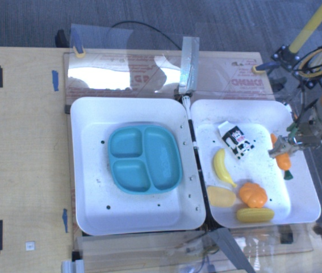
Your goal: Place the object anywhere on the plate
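Grey metal gripper (pixel 283 147) at right edge of frame, dull silver wrist block behind it, brownish-orange curved patch above, thin dark cables nearby

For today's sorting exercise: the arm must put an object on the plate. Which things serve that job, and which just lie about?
Job: blue divided plate; hand; toy carrot beside it.

Lying about: banana, cow-patterned carton, orange toy, corn cob, pale yellow piece.
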Controlling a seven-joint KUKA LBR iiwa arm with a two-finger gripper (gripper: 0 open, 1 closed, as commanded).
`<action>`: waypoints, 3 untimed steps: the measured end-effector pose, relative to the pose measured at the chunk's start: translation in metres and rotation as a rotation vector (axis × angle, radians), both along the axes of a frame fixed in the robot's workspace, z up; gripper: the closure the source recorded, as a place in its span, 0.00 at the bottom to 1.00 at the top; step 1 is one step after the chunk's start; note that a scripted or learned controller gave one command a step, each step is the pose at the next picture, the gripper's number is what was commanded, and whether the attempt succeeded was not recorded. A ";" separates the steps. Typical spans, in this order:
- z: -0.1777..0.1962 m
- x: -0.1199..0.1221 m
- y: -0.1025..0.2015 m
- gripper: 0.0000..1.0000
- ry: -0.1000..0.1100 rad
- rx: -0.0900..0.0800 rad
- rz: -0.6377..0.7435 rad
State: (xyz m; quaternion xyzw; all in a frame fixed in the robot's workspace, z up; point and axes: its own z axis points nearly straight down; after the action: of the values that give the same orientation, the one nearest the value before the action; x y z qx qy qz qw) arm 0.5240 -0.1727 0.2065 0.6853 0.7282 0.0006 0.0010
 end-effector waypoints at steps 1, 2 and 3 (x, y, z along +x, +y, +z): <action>-0.067 0.009 0.060 1.00 0.011 0.004 -0.189; -0.022 0.032 0.144 1.00 -0.002 0.000 0.078; 0.012 0.010 0.250 1.00 -0.002 0.003 0.133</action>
State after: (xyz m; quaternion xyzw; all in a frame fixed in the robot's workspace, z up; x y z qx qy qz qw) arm 0.5343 0.0768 0.2190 0.6354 0.7721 0.0022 0.0007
